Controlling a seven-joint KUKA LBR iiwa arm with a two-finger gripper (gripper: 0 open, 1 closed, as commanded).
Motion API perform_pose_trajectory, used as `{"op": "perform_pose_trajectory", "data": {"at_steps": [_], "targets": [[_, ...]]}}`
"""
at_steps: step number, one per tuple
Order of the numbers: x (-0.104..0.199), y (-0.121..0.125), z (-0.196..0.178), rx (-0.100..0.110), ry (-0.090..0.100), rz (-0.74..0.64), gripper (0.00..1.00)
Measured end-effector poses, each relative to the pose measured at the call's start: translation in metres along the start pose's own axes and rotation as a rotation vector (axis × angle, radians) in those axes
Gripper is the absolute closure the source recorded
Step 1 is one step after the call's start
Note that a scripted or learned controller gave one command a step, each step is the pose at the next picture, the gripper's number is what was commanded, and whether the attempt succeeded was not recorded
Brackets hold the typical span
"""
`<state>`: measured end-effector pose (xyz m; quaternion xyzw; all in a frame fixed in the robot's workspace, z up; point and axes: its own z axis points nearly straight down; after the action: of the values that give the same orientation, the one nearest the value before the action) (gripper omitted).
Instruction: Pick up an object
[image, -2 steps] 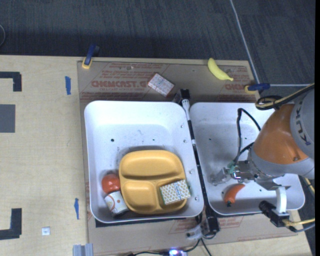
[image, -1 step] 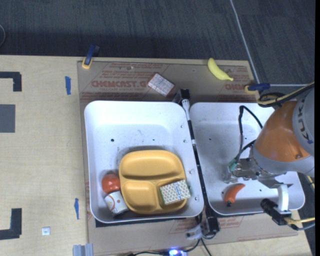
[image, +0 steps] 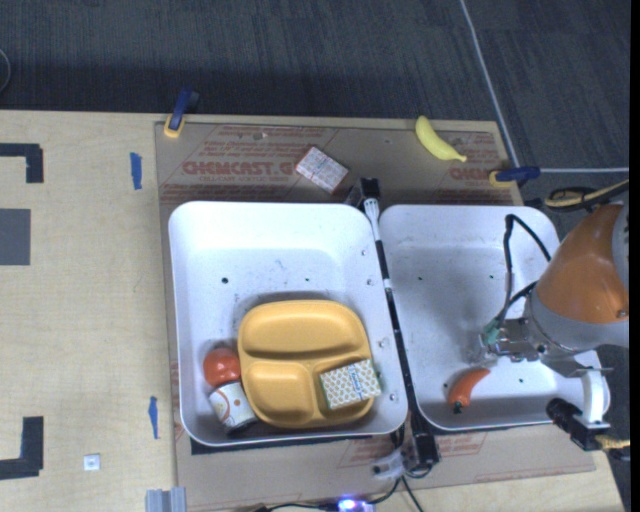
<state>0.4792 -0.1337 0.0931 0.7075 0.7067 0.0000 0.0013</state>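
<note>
**A:** Where was the arm (image: 590, 285) at that moment?

**B:** Lower right of the frame, reaching in from the right edge over the right bin (image: 440, 240). The orange band sat big and bright there, with the hand (image: 505, 345) low over the bin floor.

**A:** And the hand, clenched or released?

**B:** I could not tell; that part was small and dark from above.

**A:** What about something to pick?

**B:** An orange carrot-like object (image: 466, 386) lay on the right bin's floor near the bottom wall, just down and left of the hand. It looked apart from the hand, lying flat.

**A:** The left bin (image: 200, 260)?

**B:** Busy! A yellow divided tray (image: 290, 350) filled its lower half. A small patterned packet (image: 349, 384) rested in the tray's lower right compartment. Just left of the tray, an orange-red ball (image: 221, 365) sat touching a white cup-like item (image: 231, 405) below it, in the bin's lower left corner.

**A:** Anything outside the bins?

**B:** On the cardboard sheet (image: 230, 165) above them, a small white printed packet (image: 321, 169) lay near the top centre, and a yellow banana (image: 439, 141) to the upper right. A blue-and-yellow clamp (image: 180, 111) gripped the sheet's upper left corner. The pale wooden surface (image: 75, 330) stretched off to the left.
</note>
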Motion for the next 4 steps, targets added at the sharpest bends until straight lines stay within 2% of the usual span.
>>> {"op": "perform_pose_trajectory", "data": {"at_steps": [1,2,4], "targets": [[0.000,0.000,0.000,0.000,0.000,0.000,0.00],[0.042,0.001,0.007,0.000,0.002,-0.003,0.00],[0.041,0.001,0.007,-0.001,0.003,-0.002,0.00]]}}
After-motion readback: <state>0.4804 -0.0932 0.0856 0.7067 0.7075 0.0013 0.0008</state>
